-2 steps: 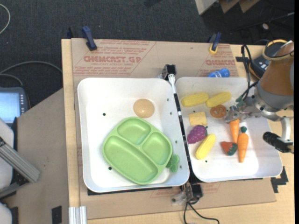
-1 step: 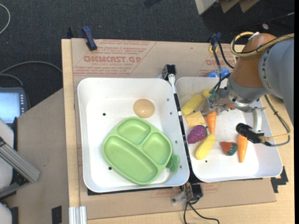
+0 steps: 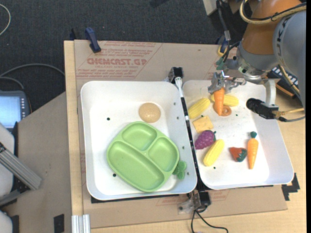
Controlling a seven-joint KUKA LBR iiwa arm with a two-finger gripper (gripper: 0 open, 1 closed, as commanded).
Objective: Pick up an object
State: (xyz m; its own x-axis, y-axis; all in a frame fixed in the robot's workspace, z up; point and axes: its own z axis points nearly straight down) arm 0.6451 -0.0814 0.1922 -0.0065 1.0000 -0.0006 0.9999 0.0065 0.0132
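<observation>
My gripper (image 3: 220, 87) hangs over the back left part of the right bin (image 3: 277, 171). An orange carrot (image 3: 219, 102) stands upright under it, its top end between the fingers, so the gripper is shut on it. The carrot's lower end is near a yellow piece (image 3: 231, 101) and a corn cob (image 3: 198, 108). Elsewhere in this bin lie a tan cracker (image 3: 203, 124), purple grapes (image 3: 205, 139), a second yellow cob (image 3: 214, 152), a red piece (image 3: 238, 154) and another carrot (image 3: 252, 150).
The left bin (image 3: 92, 130) holds a green divided plate (image 3: 142, 155), a tan bun (image 3: 149, 112) and a small green piece (image 3: 181, 170). A black clip (image 3: 176, 74) sits where the bins meet. The arm's orange band (image 3: 265, 28) looms at the back right.
</observation>
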